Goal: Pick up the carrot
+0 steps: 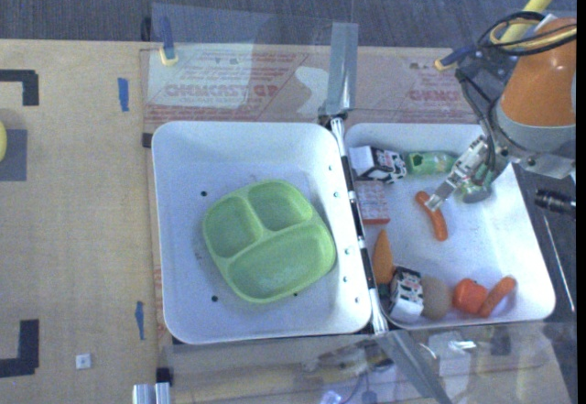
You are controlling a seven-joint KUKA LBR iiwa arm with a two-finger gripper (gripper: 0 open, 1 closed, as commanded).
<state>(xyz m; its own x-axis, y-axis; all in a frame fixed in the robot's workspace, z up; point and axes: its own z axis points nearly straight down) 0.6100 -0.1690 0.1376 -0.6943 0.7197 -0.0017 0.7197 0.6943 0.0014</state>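
Note:
The carrot, orange and tapered, lies along the left wall of the right bin, its point towards the back. My gripper reaches in from the right and hangs low over the middle of that bin. Its tip is at the upper end of a slim red-orange stick-shaped piece, about a hand's width to the right of the carrot. Nothing is visibly held.
The right bin also holds a green bottle, a black-and-white packet, a red-printed label, a brown ball and two orange toys at the front. A green divided plate sits in the left bin.

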